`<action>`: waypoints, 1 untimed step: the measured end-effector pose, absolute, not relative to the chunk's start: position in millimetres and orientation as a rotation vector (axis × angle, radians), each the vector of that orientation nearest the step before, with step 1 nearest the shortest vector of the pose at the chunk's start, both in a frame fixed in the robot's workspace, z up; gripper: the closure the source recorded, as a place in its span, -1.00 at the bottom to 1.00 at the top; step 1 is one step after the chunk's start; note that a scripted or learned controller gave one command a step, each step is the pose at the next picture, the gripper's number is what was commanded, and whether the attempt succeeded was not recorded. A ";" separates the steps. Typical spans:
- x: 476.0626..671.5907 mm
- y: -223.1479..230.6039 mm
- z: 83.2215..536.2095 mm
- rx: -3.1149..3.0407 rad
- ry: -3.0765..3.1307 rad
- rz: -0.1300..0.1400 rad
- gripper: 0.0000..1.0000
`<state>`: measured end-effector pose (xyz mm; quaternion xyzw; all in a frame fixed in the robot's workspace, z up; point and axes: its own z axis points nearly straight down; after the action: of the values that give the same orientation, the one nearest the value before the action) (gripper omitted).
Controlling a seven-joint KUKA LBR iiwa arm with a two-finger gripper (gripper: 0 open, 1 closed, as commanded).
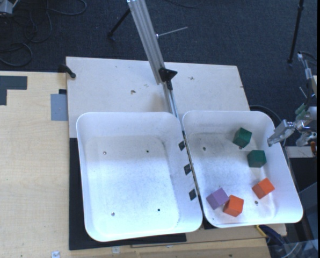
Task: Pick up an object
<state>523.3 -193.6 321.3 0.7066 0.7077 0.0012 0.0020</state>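
Five small cubes are seen in the right bin [289, 198]: two green cubes [242, 137] [256, 158] toward its far right, an orange cube [263, 188] below them, and a purple cube [218, 198] touching a second orange cube [233, 205] near the front. The gripper [278, 135] is found at the bin's right rim, apparently outside it; the state of its jaws cannot be told. The left bin [90, 144] lies beside.

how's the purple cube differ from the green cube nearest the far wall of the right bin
The purple cube is lilac and lies near the right bin's front, beside an orange cube. The green cube is dark green, lies near the back and looks tilted. Both are small blocks of similar size in that bin.
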 end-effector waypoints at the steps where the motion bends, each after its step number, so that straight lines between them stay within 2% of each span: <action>1: 593.9 -209.0 358.2 2.212 2.222 0.004 -1.00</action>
<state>593.9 -209.0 358.2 0.7055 0.7087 0.0011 0.0029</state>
